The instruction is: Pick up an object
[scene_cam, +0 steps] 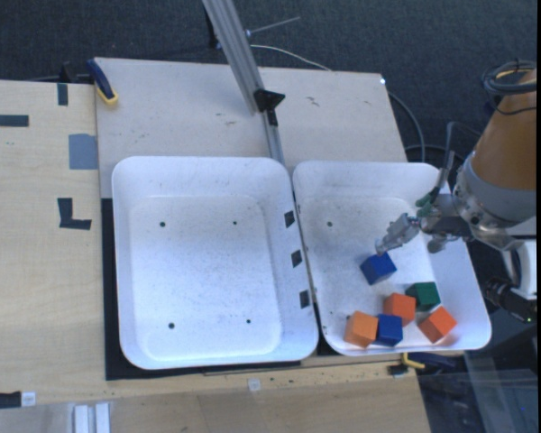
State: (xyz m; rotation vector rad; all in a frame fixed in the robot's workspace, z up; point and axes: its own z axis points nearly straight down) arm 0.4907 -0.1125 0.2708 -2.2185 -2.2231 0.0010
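Tilting small blue cube, matte

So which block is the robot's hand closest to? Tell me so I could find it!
Look in the right-hand white bin, the one the arm reaches into. Just below the hand sits a blue block, tilted and all by itself. The other blue block is lower down, squeezed among the orange blocks and the green block.
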